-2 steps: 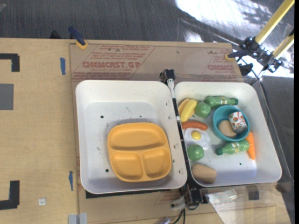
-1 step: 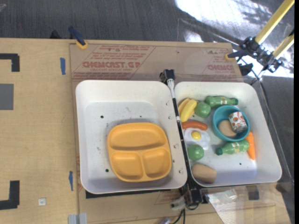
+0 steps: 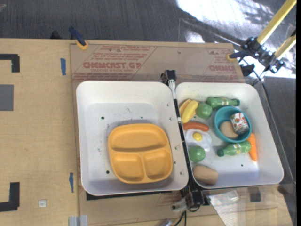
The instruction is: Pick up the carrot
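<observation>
Nearest me in the right bin point(image 3: 270, 173) I see a brown potato point(image 3: 205, 174), then a green ball-shaped fruit point(image 3: 197, 153) and a fried egg point(image 3: 197, 136). The carrot point(image 3: 252, 147) lies by that bin's right wall, touching a green bottle point(image 3: 234, 149), just beside the teal bowl point(image 3: 225, 116) that holds a small can point(image 3: 240, 122). Farther back sit a sausage point(image 3: 195, 126) and a banana point(image 3: 189, 110). The left bin point(image 3: 89, 126) holds a yellow divided plate point(image 3: 140, 152).
</observation>
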Available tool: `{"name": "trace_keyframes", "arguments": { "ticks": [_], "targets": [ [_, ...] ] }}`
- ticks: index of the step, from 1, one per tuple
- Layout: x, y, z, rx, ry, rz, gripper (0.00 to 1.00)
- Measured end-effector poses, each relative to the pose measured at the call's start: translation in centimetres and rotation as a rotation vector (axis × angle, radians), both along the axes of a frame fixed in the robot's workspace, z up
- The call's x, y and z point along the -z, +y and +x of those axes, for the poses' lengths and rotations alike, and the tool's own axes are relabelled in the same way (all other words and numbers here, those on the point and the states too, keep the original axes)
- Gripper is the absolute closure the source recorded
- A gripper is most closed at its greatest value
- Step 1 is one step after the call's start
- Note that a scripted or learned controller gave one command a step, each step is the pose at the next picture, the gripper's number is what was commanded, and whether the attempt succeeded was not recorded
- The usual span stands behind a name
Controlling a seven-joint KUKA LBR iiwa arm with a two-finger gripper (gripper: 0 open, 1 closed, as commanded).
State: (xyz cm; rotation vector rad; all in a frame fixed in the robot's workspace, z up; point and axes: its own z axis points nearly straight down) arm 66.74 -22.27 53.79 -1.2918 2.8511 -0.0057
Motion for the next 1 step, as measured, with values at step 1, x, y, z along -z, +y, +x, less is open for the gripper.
{"name": "trace_keyframes", "arguments": {
  "ticks": [1],
  "targets": [
    [-1.44,0.02,0.08,0.001,-0.015,-0.001,1.00]
  ]
}}
